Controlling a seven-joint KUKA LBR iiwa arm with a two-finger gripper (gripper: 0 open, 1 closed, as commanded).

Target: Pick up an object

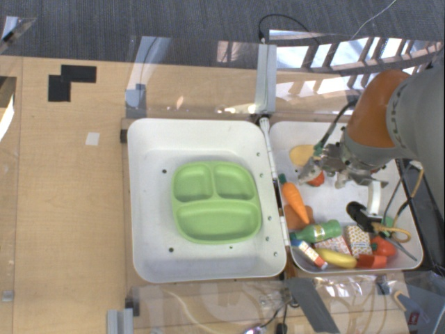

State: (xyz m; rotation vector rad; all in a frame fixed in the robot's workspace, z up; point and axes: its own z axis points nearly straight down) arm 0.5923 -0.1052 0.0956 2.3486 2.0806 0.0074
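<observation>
My pincer (316, 170) hung open around a small red toy (316, 179) in the right bin (278, 141); it looked light, hard, slippery, best taken across its middle.

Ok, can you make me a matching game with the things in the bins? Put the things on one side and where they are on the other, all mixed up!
Things:
1. green plate
2. carrot
3. banana
4. green bottle

Places:
A. at the near edge of the right bin, below the green bottle
B. alone in the left bin
C. lying across the right bin, between carrot and banana
D. by the right bin's left wall, just under the gripper

Pairs: 1-B, 2-D, 3-A, 4-C
</observation>
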